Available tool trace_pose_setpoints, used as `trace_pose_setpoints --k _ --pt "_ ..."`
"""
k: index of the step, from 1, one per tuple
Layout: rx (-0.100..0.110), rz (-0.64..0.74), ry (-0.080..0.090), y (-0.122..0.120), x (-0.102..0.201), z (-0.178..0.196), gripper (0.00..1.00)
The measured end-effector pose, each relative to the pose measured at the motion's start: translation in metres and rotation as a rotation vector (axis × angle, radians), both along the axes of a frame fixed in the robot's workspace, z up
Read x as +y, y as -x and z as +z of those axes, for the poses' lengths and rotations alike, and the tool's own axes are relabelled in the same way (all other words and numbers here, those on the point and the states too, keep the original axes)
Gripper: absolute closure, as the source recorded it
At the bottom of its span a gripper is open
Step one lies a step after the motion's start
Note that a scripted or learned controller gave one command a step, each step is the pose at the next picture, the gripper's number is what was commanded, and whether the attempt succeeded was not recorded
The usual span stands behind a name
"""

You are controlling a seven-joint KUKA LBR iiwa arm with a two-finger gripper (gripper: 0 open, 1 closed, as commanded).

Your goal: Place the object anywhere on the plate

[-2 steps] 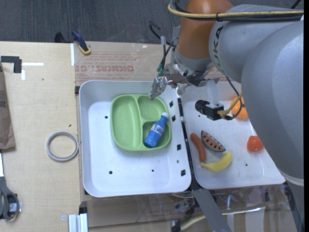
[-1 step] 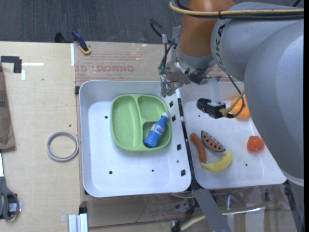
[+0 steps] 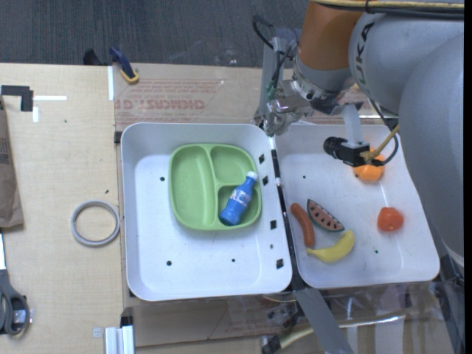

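Gripper (image 3: pixel 270 119) of the grey arm with its orange band hangs over the far rim where the two shallow white bins meet, above the top corner of the left bin (image 3: pixel 140 220); whether it is apart or together cannot be told from this slanted overhead view, and nothing shows between its tips. A green three-compartment plastic plate (image 3: pixel 193 190) sits in the left bin, and a small blue bottle with a white cap (image 3: pixel 238 200) lies tilted in the plate's lower right compartment. The right bin (image 3: pixel 413 260) holds a red sausage (image 3: pixel 303 224), a watermelon slice (image 3: pixel 325 216), a yellow banana (image 3: pixel 332 248), a red tomato (image 3: pixel 390 219) and an orange fruit (image 3: pixel 369 172). A grey tape ring (image 3: pixel 95 223) lies on the wooden bench (image 3: pixel 59 161) left of the bins.
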State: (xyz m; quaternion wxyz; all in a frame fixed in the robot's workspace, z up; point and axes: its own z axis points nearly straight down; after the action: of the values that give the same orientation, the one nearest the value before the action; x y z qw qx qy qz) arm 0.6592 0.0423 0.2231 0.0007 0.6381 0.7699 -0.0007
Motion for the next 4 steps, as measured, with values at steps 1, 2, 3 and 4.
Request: trace_pose_setpoints --k 1,2,3,4 --pt "0.0 -0.108 0.0 0.0 -0.026 0.014 1.0" --pt "0.0 -0.043 0.001 0.0 -0.063 0.028 1.0" --pt "0.0 0.003 0.0 0.0 -0.106 0.026 1.0" --pt "0.0 0.004 0.0 0.0 -0.105 0.026 0.0"
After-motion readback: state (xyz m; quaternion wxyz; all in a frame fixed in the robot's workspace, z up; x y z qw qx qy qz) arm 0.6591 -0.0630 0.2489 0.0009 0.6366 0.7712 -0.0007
